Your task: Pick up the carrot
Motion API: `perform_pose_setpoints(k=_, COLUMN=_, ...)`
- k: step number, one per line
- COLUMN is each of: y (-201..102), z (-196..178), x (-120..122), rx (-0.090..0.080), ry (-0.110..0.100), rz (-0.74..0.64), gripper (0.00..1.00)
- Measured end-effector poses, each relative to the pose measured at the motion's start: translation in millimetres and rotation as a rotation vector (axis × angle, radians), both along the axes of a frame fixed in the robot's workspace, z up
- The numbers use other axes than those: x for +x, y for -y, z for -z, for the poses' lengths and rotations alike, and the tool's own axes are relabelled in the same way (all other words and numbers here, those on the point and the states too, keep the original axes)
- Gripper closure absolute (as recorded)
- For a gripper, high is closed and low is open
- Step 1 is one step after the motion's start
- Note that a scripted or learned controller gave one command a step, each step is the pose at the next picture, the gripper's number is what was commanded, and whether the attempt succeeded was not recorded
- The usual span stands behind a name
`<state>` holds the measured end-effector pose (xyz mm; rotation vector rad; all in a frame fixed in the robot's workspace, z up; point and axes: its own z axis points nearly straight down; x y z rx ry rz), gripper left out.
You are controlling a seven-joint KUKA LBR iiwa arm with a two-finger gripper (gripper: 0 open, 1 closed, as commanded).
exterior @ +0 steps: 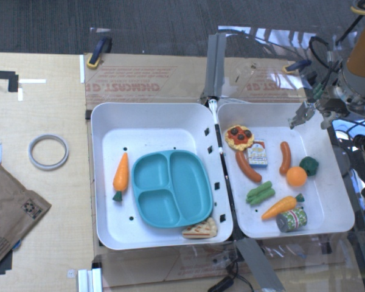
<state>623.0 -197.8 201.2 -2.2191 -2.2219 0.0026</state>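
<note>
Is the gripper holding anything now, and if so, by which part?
Nothing is held. The two-finger gripper hangs open above the right white bin's far corner, apart from both orange toy carrots.

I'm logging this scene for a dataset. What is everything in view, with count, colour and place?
carrots: 2, orange; one in left bin, one in right bin
tray: 1, teal, left bin
sandwich: 1, tan, left bin's near edge
pizza: 1, red and yellow, right bin
sausages: 2, red-brown; right bin
carton: 1, white and blue, right bin
orange: 1, right bin
broccoli: 1, dark green, right bin
pea pods: 1 bunch, green, right bin
can: 1, grey-green, right bin
tape ring: 1, white, bench at left
gripper: 1, grey, above right bin's far corner
</note>
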Motion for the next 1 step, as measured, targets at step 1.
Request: perform_pose_setpoints(k=1, y=2.9, z=100.0, x=-75.7, rx=0.001, ry=0.000, rz=-0.033, gripper=0.00)
